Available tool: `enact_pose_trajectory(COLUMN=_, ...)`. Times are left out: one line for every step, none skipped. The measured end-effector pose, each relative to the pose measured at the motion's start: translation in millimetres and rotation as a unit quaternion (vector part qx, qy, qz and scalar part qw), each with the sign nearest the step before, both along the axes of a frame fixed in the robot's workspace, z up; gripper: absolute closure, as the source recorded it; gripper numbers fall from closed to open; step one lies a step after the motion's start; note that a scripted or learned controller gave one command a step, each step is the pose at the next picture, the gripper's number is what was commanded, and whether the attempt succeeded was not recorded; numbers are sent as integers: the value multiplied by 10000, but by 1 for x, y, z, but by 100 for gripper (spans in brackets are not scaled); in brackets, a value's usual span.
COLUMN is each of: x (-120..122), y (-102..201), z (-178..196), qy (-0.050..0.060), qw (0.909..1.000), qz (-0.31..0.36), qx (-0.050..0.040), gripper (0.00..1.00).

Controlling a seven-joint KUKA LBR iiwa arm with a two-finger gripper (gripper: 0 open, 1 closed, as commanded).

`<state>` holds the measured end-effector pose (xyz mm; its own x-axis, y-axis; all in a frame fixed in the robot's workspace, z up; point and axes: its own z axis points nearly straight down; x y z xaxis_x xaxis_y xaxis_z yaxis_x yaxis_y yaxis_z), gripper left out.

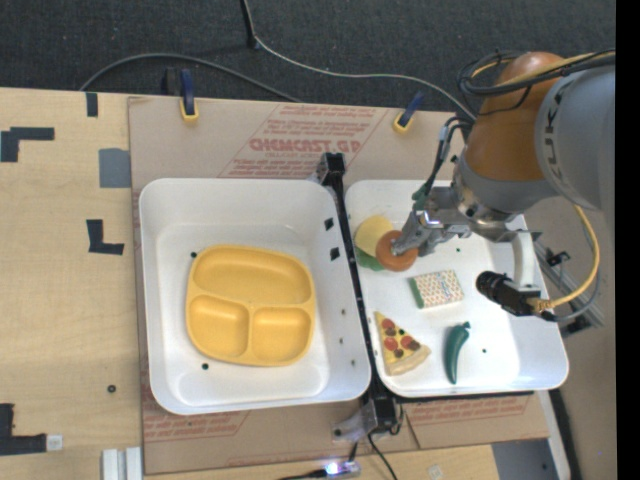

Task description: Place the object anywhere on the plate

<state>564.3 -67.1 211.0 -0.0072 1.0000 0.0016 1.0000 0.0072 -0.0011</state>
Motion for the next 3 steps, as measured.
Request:
enact_pose_trajectory(x=16, y=50, z=-7, qy=4, qw=10000, qz=-2, qx=-1, gripper=100)
enact_pose_trajectory(x=49, y=101, z=-1, qy=-10, qw=10000, qz=0, qx=-1, gripper=100)
enact_pose_trajectory(x=71, y=149, z=-6, qy=-3, qw=10000, qz=-5, qx=-1, gripper=100)
